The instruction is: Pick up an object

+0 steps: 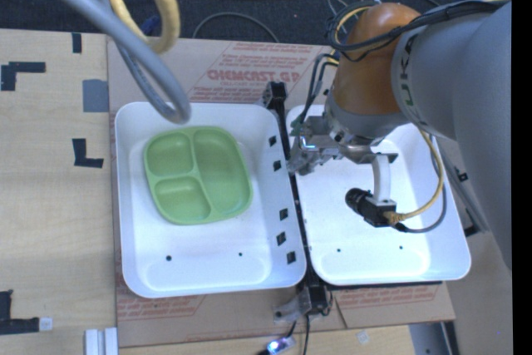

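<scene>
My pincer (pixel 320 152) hangs over the right bin (pixel 416 258), at its edge beside the divider (pixel 287 187); whether it is open or closed I cannot tell. The green sectioned plate (pixel 198 175) lies flat in the left bin (pixel 199 274), well apart from my pincer across the divider, its long axis slanting from the bin's far-left toward its near-right.

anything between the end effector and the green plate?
Camera view: bare white floor of the left bin, then the divider where both bins meet, separate the green divided plate from the end effector.
</scene>
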You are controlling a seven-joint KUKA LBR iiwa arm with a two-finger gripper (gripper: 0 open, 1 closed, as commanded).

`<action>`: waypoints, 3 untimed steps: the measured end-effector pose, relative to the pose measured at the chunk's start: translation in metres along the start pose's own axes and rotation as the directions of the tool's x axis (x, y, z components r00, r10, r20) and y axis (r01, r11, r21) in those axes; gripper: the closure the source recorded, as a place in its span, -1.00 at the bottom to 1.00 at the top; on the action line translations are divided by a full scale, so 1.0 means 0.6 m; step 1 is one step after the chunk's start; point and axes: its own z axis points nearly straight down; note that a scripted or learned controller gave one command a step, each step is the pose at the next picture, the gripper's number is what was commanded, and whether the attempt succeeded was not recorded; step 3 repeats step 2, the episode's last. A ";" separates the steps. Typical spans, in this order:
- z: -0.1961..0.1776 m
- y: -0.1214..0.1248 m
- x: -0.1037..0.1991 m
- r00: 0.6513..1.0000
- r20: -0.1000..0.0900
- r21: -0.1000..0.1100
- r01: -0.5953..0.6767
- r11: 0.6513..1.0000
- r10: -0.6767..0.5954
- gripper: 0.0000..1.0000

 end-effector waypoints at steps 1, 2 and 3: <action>-0.009 -0.028 0.061 1.000 -0.001 0.000 0.000 1.000 0.000 1.00; -0.009 -0.029 0.062 1.000 0.000 0.000 0.001 1.000 -0.001 -1.00; -0.009 -0.029 0.062 1.000 0.000 0.000 0.001 1.000 -0.001 -1.00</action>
